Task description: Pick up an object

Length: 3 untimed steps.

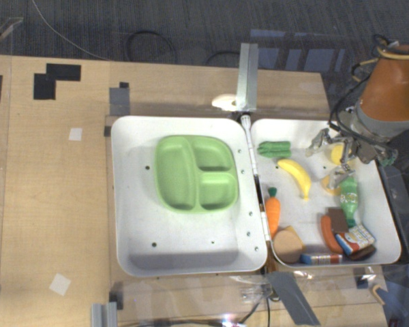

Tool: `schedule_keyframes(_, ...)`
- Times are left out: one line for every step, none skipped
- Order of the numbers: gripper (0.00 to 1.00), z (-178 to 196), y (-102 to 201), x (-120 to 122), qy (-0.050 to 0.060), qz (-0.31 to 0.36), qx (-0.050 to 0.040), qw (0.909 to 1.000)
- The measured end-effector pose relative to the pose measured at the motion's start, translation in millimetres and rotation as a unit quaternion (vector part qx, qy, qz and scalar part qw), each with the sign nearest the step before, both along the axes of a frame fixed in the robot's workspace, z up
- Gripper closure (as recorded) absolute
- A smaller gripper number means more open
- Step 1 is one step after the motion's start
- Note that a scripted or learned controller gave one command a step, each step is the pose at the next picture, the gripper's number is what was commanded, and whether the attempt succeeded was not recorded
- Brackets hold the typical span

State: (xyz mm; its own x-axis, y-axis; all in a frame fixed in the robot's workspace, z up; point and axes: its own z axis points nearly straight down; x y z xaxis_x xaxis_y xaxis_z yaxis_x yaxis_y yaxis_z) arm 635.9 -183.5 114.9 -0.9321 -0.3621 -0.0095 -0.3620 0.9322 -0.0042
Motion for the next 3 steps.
schedule_keyframes(0.00,-25.1,66.9,-40.5,0.000,-0.035,0.0014,0.9994)
schedule_keyframes(0.00,-24.8,99.5,-52.7,-0.002,-0.043,0.0005,0.9991)
schedule_keyframes(0.00,-24.7,72.0,-101.7,-0.002,-0.056,0.0002,0.9984)
